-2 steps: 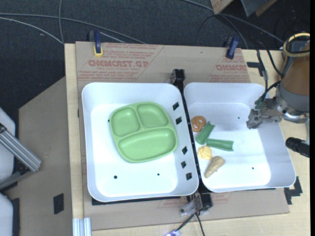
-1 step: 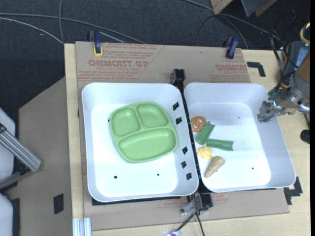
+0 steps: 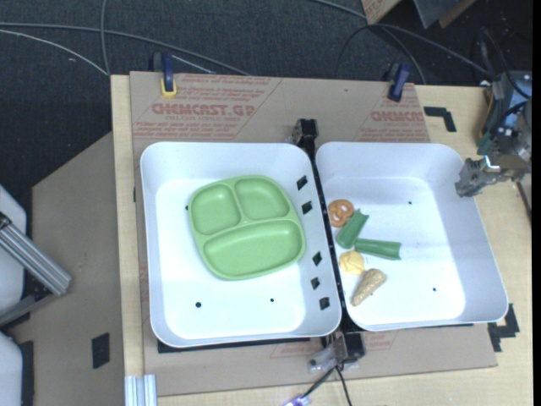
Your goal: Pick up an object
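Observation:
A green divided plate lies in the left bin. Along the left side of the right bin lie several small toy foods: an orange ring, a green pod, a second green piece, a yellow lump and a tan cone. My gripper hangs at the right bin's far right rim, well away from the toys. It is small in view and nothing is seen in it.
A black divider with clips runs between the two bins. Blue clamps hold the cardboard sheet at the back. Cables cross the dark floor behind the bench.

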{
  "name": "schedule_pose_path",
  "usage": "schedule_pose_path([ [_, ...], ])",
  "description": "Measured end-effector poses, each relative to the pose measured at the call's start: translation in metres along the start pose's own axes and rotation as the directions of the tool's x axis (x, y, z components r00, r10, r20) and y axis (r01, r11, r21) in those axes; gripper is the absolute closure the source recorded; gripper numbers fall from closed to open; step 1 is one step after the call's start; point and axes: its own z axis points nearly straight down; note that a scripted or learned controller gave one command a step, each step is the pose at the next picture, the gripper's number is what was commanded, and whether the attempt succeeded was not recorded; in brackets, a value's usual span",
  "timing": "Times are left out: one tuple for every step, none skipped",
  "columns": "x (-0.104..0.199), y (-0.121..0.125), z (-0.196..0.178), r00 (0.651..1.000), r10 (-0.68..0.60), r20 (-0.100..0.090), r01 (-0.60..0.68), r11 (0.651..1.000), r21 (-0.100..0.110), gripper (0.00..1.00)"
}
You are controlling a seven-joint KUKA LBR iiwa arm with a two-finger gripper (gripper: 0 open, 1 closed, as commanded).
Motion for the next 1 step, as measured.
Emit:
schedule_pose_path([
  [0.053,0.0012,0.0127,1.0,-0.003,-0.005,0.003,1.0,0.008,1.0],
])
